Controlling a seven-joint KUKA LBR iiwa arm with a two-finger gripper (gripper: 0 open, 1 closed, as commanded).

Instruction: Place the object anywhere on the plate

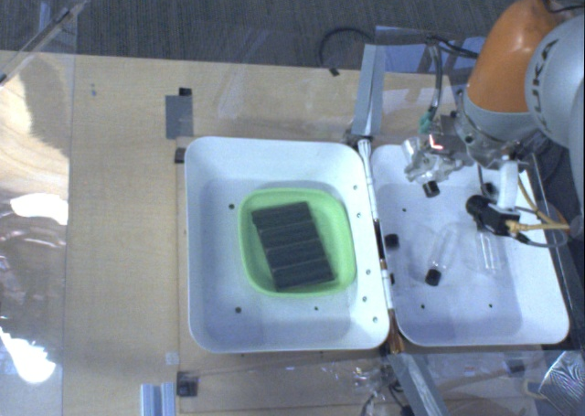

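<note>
Two shallow white plastic bins sit side by side on the light wooden desk [110,250], inner rims touching or nearly so.

Left bin [210,295]: contains one square lime-green plate [340,250] w/ rounded corners, approx. centred on the bin floor. On the plate lies a dark grey ribbed rectangular block [292,245], turned at a slight angle to the plate edges and wholly within the plate rim.

Right bin [539,314]: contains a clear plastic bottle w/ black cap [441,257], lying on its side near the bin centre, cap end toward the left bin. A second clear tubular item [490,250] lies just beside it on the right; its outline is faint, type cannot be determined. A small black piece [391,241] lies near the bin's left wall.

Arm: grey w/ orange band [512,48], enters from the right, positioned above the far part of the right bin. The hand [430,172] hangs over the far-left area of that bin, apart from the bottle. Hand opening: cannot tell; finger detail is not resolved and no item is seen in it.
</note>
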